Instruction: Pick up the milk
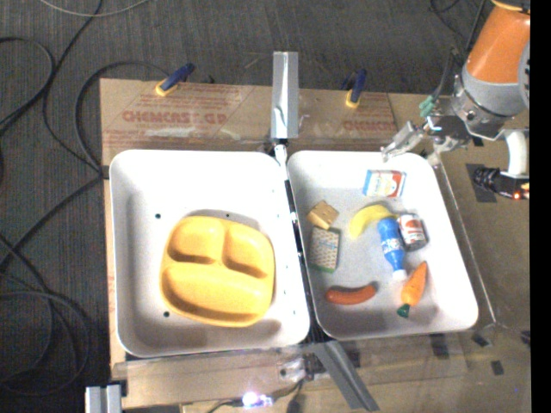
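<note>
The milk [384, 181] is a small white carton with blue and red print, lying flat near the far edge of the right bin [456, 317]. My gripper [415, 141] hangs over that bin's far right rim, just beyond the carton and a little to its right. Its fingers stand open with nothing between them, one fingertip [389, 151] pointing toward the carton. The orange band of the arm [499, 41] rises at the top right.
Close to the milk lie a banana [370, 219], a blue bottle [392, 246] and a red can [414, 231]. Further forward are a carrot [413, 286], a sausage [351, 294], a tan block [324, 215] and a speckled box [325, 249]. A yellow divided plate [219, 269] sits in the left bin [129, 196].
</note>
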Controlling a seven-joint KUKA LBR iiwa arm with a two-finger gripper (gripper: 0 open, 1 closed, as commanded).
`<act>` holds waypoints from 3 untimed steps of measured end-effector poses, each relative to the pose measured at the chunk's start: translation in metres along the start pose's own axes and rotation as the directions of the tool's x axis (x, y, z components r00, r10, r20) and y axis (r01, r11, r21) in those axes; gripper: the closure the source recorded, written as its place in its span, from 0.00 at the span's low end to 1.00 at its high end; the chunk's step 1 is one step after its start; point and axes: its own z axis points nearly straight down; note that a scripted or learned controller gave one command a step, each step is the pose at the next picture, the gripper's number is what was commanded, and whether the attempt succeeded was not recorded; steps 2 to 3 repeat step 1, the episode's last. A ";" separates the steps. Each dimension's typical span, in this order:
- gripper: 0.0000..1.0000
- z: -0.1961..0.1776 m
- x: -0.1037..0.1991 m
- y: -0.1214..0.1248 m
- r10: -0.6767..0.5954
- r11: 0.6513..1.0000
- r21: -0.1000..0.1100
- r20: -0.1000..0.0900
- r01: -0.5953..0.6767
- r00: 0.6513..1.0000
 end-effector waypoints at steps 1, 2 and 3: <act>0.00 0.150 0.031 -0.018 -0.258 0.966 0.000 0.000 0.258 0.966; 0.00 0.150 0.031 -0.018 -0.258 0.966 0.000 0.000 0.258 0.966; 0.00 0.150 0.031 -0.018 -0.258 0.966 0.000 0.000 0.258 0.966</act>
